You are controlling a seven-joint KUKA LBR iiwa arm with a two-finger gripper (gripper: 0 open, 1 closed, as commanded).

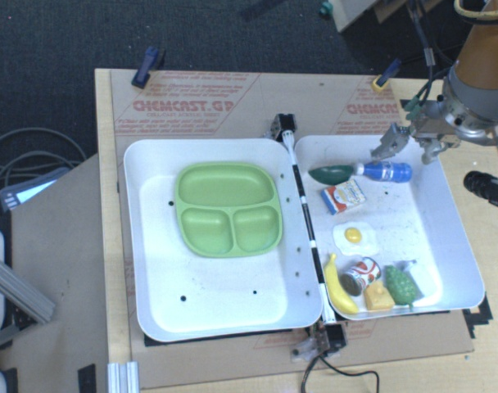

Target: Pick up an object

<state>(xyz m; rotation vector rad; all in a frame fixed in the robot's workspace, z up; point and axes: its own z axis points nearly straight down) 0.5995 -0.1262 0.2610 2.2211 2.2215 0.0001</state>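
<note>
White bins: two bins sit side by side on the bench. The left bin (151, 244) has a green plate (228, 209) with three parts in it. The right bin (445, 219) has the small things.
Things to pick: a blue bottle (386, 171) lies on its side near the top of the right bin. A dark green spoon (331, 173) lies just beside it, on the plate side. Below them is a little red and white box (344, 196), then a toy fried egg (354, 237).
Bottom corner: a banana (340, 286), a small can (361, 275), a yellow block (378, 298) and a bumpy green toy (402, 285) sit packed close together.
Arm: it comes in from the right. The gripper (414, 142) hangs just above the blue bottle.
Fingers: they look spread apart, with nothing between them.
Step now: I think the arm is lining up over the bottle. Nothing is picked up yet.
Next move: the gripper should go down so one finger is on each side of the bottle, then squeeze and lift.
Watch out: the bottle is round and may roll away. The spoon is close and may get bumped.
</note>
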